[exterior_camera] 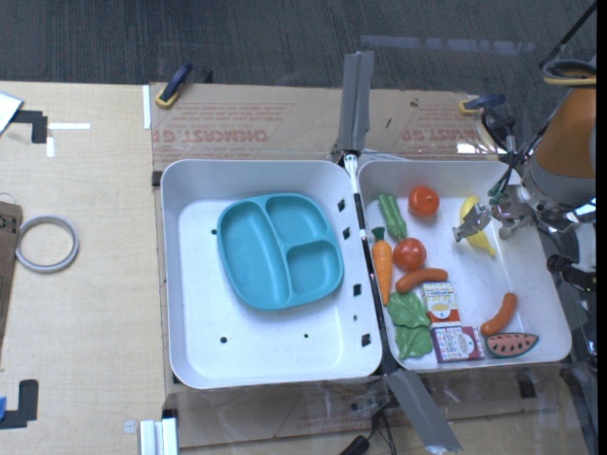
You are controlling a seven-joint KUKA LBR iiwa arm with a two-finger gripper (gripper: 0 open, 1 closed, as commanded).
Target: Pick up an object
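Toy foods fill the right bin [555,301]: carrot [381,265], tomatoes, sausages, with a yellow banana [477,232] near its far right side. Left, a teal divided plate [281,249] sits in the other bin [190,282]. At the banana the hand [471,224] hangs low; whether it grips is unclear.

Glossy plastic teal plate [281,250] in a smooth white plastic bin [185,282], on matt brown cardboard [247,121].

Upside-down red "CHEMCAT" print — on the cardboard [228,121] behind the bins
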